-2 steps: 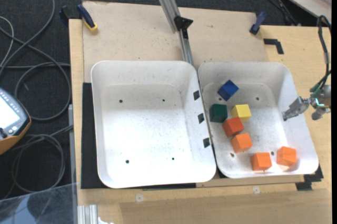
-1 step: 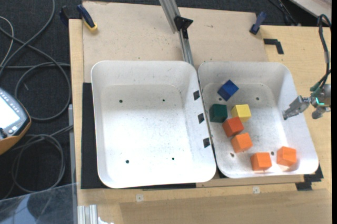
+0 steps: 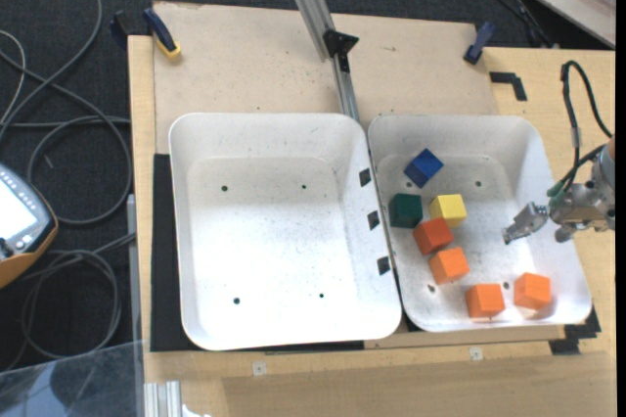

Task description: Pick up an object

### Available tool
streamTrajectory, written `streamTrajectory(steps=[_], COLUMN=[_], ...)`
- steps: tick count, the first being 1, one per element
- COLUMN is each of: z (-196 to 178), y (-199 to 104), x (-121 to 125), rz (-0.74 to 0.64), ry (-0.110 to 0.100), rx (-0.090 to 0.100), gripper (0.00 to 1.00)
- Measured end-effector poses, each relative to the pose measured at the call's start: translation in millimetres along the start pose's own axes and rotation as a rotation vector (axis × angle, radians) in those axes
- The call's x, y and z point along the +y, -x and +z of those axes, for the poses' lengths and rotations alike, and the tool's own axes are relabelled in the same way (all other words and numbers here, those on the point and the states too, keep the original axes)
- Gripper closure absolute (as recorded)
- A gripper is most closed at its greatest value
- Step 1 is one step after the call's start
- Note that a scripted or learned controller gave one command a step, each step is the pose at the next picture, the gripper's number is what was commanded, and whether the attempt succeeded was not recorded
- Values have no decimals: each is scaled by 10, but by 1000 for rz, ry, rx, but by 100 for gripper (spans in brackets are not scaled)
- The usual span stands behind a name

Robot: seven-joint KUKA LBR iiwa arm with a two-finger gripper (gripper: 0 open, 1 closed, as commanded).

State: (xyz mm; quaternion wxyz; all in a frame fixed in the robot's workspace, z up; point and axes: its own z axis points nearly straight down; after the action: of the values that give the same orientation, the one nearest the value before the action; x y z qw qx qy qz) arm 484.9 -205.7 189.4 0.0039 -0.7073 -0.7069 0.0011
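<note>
The left bin sits beside the right bin; in the right one lie a green cube, a blue cube, a yellow cube and four orange cubes, all on the bin floor; the gripper hovers at the right wall, clear of every cube, grasping nothing, its pincer state impossible to tell

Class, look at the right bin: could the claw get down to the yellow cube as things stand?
Probably yes. The claw hovers right of the yellow cube, whose right side is clear; green cube crowds its left.
</note>
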Motion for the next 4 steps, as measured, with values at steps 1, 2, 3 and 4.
streamTrajectory(steps=[1,2,3,4], z=[434,930,790,359], y=[-47,-55,-48,-42], x=[2,-4,16,38], rz=[-1,0,0,-2], ry=[1,1,9,13], rx=[0,0,-3,-6], gripper=[0,0,100,100])
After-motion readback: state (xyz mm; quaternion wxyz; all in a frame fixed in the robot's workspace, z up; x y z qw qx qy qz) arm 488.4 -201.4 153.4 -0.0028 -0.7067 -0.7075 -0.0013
